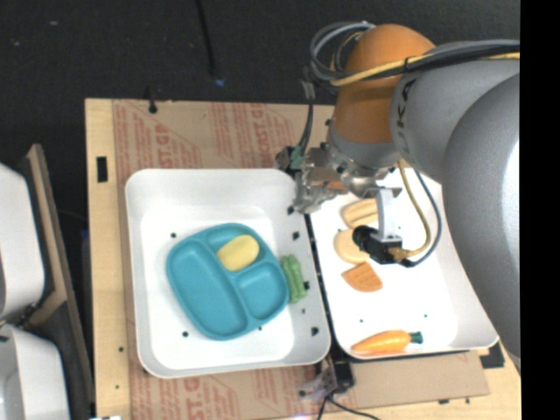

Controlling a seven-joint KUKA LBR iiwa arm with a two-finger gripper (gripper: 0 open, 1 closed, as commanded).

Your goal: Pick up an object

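Note:
My gripper [310, 192] hangs over the seam between the two bins, near the top right corner of the left bin [149, 234]. Nothing can be made out in it. In the right bin [455, 322], just right of the gripper, lie a pale tan piece [358, 212], a second tan piece [347, 248], an orange wedge [361, 278] and a carrot [381, 343]. The left bin holds a blue divided plate [210, 297] with a yellow lump [237, 252] on it. A green item [293, 278] lies against the plate's right edge.
The grey arm with its orange band [376, 77] covers the top right of the right bin. A black cable fitting [372, 245] hangs over the tan pieces. The bins rest on a cardboard-covered bench [201, 138].

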